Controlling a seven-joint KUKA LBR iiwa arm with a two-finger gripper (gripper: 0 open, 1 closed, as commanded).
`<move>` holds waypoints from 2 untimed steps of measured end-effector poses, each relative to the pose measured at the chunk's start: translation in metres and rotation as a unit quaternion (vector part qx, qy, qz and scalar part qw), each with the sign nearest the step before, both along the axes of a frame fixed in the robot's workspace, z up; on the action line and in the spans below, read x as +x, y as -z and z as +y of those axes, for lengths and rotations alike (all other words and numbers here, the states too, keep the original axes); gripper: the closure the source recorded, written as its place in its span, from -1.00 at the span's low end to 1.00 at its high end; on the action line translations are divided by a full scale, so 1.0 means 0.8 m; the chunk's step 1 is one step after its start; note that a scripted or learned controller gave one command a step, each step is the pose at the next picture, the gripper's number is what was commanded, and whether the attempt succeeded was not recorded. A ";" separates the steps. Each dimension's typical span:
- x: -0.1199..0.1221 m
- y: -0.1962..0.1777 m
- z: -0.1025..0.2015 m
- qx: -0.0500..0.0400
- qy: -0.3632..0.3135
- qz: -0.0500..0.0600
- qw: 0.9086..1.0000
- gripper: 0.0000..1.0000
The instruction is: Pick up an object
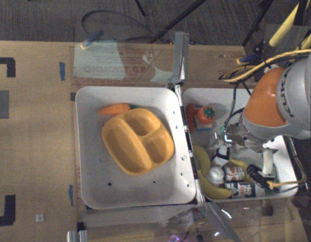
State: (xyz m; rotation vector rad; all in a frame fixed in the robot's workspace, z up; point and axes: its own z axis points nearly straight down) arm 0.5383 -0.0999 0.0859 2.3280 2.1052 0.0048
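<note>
While reaching in from the right edge of the frame, hangs over the right bin (294,158) as a grey arm (301,92) with an orange band (263,105), gripper (227,137) low over the middle of that bin. Cannot tell whether spread, pressed together or pinching anything, being masked by the wrist from this angle. Cannot tell either whether touching any of the things beneath.

Keeps the likely pickings crowded in the lower half of the right bin, at lower right of the frame. Banana (201,163) along the left wall, curving round toward the lower wall. White ball (215,175) just beside the banana's inner curve. Can (235,173) with a red label just right of the ball, lying on its side. Lower can (242,189) under it in the frame, also lying flat, close to the lower wall and near the banana's end. Sits below and slightly left of the gripper, all of this, with the ball and can nearest.

Holds two more things in the upper left corner of the same bin: orange fruit (205,115) with a green top, and a red thing (191,111) just beside it against the left wall, too small to name.

Fills the centre of the frame with the left bin (89,185). Yellow plate (137,140) with three compartments at its middle, set at a slant. Carrot (114,109) just above the plate's upper left rim, green end pointing right; cannot tell whether touching.

Lies well apart from the gripper, both plate and carrot.
</note>
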 end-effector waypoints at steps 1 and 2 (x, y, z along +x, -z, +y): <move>0.001 -0.010 -0.002 -0.001 0.003 -0.001 1.000 1.00; 0.087 -0.119 0.028 0.000 -0.021 0.005 1.000 1.00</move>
